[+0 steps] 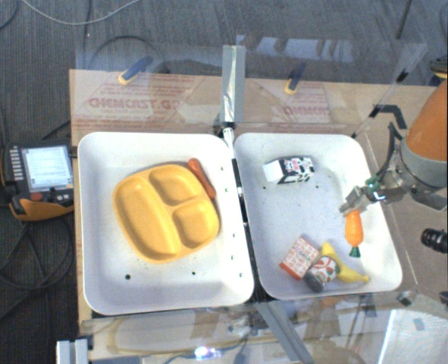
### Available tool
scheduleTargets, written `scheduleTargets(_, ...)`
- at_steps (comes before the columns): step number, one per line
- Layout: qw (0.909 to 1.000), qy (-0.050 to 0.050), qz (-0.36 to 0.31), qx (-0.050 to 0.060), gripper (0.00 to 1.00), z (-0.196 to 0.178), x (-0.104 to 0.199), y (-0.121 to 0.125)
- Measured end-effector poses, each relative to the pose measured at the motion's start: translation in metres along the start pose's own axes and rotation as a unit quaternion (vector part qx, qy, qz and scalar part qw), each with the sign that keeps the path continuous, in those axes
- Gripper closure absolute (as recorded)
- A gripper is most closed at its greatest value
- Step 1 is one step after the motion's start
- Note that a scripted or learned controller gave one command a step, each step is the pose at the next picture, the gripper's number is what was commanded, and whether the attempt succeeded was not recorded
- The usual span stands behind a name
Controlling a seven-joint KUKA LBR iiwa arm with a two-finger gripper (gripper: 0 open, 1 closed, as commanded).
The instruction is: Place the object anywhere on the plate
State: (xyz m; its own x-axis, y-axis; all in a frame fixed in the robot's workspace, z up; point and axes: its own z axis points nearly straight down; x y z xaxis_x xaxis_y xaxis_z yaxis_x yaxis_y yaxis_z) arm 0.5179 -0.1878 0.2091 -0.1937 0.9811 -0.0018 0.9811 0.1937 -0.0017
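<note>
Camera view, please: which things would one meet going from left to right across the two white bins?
Yellow plate → sausage → milk carton → small red box → can → carrot, at the claw. The banana overlaps the can, so it is left out.

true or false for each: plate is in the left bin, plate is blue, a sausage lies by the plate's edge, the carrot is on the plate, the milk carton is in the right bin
1. The yellow plate sits in the left bin. True.
2. The plate is blue. False: it is yellow, with three compartments.
3. A sausage lies at the plate's upper right edge. True.
4. The toy carrot is on the plate. False: it is in the right bin, just below the claw.
5. The black and white milk carton is in the right bin. True.
</note>
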Motion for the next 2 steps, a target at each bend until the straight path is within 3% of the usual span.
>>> scheduleTargets(1, 0.9986, 0.0, -0.053, 0.001, 1.0, -0.021, 0.035, 0.066)
scheduleTargets(2, 0.9966, 0.001, -0.082, 0.0, 1.0, 0.026, 0.117, 0.131)
